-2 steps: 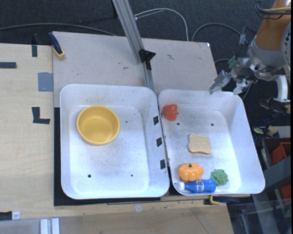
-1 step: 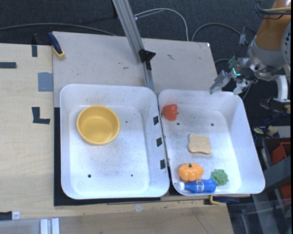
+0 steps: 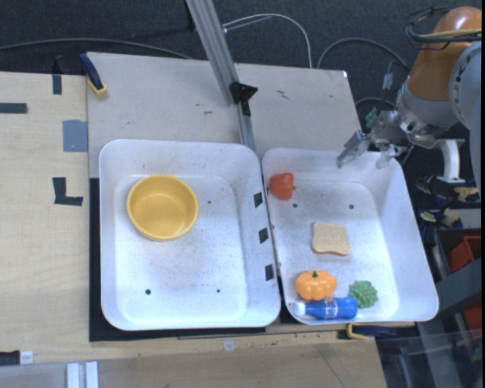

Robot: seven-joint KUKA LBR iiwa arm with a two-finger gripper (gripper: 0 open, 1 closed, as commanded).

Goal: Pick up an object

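My gripper (image 3: 364, 153) hangs over the far right corner of the right bin (image 3: 404, 208), fingers spread open with nothing between them. In that bin lie a red tomato (image 3: 282, 185) near the far left wall, a slice of toast (image 3: 331, 238) in the middle, an orange pumpkin (image 3: 316, 284), a blue bottle (image 3: 328, 308) along the near wall and a green broccoli (image 3: 363, 293). All of them rest well clear of the gripper. A yellow bowl (image 3: 162, 207) sits in the left bin (image 3: 113, 241).
A slanted metal pole (image 3: 218, 47) rises from the far edge between the bins. Cables (image 3: 331, 51) trail on the dark floor behind the bench. A blue and yellow clamp (image 3: 92, 74) lies at the bench's far left corner.
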